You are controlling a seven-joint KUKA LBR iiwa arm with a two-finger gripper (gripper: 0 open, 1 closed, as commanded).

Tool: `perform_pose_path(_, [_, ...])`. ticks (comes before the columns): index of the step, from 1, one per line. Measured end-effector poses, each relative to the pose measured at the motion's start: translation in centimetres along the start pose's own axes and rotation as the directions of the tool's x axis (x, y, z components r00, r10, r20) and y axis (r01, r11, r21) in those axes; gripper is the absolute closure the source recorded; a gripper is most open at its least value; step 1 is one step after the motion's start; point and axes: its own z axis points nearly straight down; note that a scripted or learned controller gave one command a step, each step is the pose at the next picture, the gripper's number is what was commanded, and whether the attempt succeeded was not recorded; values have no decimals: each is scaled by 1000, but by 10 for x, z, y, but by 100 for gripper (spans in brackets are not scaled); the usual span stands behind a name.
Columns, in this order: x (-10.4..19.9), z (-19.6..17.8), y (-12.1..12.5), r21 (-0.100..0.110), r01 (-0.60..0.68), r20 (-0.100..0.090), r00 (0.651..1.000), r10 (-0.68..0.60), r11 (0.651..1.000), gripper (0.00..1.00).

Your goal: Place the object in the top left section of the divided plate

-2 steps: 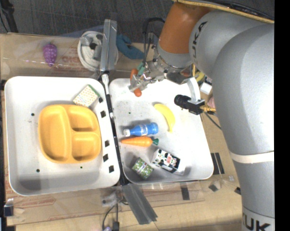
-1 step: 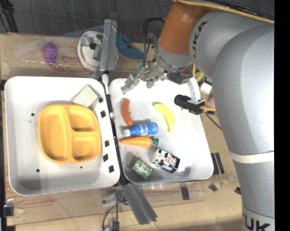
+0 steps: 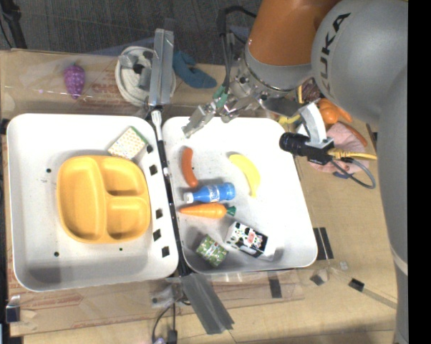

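Note:
The yellow divided plate (image 3: 104, 196) lies in the left bin (image 3: 29, 260), with its three sections bare. A pale speckled cracker-like square (image 3: 127, 144) rests just beyond the plate's far right corner. My gripper (image 3: 205, 118) hangs over the far left edge of the right bin (image 3: 301, 228), open, with nothing between its fingers. Below it lie a red sausage (image 3: 188, 165), a banana (image 3: 245, 172), a blue bottle (image 3: 210, 193) and a carrot (image 3: 203, 210).
A green packet (image 3: 212, 250) and a black-and-white carton (image 3: 245, 239) lie at the near side of the right bin. Behind the bins sit a purple grape bunch (image 3: 74, 79), a white cable coil (image 3: 138, 74) and a blue cloth (image 3: 190, 72).

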Motion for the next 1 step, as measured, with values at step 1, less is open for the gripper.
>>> perform_pose_path(1, [51,-133,-15,-3,314,2,950,-314,950,0])
